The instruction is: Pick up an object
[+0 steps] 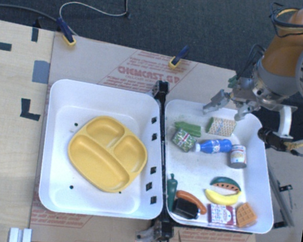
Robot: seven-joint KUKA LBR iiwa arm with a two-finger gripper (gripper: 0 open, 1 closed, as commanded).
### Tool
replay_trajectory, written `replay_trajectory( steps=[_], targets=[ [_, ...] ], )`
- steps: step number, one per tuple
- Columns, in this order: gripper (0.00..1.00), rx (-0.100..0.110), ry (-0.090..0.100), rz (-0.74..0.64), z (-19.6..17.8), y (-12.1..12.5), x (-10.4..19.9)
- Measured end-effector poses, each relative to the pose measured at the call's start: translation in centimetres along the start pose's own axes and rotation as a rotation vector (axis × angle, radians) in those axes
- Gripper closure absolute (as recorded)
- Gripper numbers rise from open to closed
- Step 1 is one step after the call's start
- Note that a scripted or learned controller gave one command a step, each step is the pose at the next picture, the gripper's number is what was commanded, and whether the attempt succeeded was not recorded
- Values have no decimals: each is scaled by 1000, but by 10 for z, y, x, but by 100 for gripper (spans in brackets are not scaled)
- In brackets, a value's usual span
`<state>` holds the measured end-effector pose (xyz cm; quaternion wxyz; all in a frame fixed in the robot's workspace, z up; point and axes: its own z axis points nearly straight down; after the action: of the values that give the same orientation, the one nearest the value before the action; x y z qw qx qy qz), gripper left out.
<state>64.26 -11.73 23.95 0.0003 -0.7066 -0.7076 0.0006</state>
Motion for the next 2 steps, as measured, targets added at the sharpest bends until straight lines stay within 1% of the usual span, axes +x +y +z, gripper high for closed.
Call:
replay_trajectory(
  steps=[2],
  targets=[
    [0, 0, 0, 0, 0, 0, 0]
  ],
)
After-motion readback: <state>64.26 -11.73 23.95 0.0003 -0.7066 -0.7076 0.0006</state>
